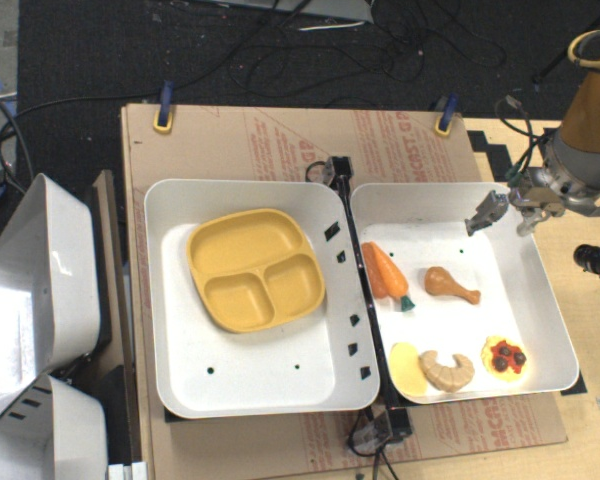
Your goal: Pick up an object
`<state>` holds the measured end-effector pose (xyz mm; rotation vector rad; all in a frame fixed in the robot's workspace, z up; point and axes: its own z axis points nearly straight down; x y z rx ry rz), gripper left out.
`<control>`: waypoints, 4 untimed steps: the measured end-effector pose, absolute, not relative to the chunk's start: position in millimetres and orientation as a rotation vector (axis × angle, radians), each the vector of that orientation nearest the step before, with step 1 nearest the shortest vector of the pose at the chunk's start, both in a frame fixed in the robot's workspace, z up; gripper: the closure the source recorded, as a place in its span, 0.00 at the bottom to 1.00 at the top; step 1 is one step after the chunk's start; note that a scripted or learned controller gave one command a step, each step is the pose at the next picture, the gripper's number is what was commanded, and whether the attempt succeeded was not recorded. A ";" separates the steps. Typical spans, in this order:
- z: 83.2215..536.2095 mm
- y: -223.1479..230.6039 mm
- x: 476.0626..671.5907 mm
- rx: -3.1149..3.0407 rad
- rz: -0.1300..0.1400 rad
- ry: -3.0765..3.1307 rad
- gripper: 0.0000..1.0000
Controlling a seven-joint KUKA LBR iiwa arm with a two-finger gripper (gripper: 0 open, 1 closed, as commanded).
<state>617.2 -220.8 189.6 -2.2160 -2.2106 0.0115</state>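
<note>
The gripper (507, 212) was found with fingers apart and nothing between them, poised at the right bin's (550, 298) far-right edge, presumably for descent toward the drumstick (450, 285) lying near.

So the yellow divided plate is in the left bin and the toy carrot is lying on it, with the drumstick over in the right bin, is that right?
Not quite. The camera view shows the toy carrot lying in the right bin, beside the drumstick, not on the plate. The yellow divided plate is indeed in the left bin, and the drumstick is in the right bin.
</note>
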 end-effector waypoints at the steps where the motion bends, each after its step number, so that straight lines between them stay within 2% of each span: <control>1: 198.2 -220.2 620.8 -2.221 0.000 -2.223 0.00; 3: 89.5 -212.1 620.1 -2.216 0.003 -2.223 0.00; 4: 103.4 -212.3 621.9 -2.218 -0.001 -2.230 1.00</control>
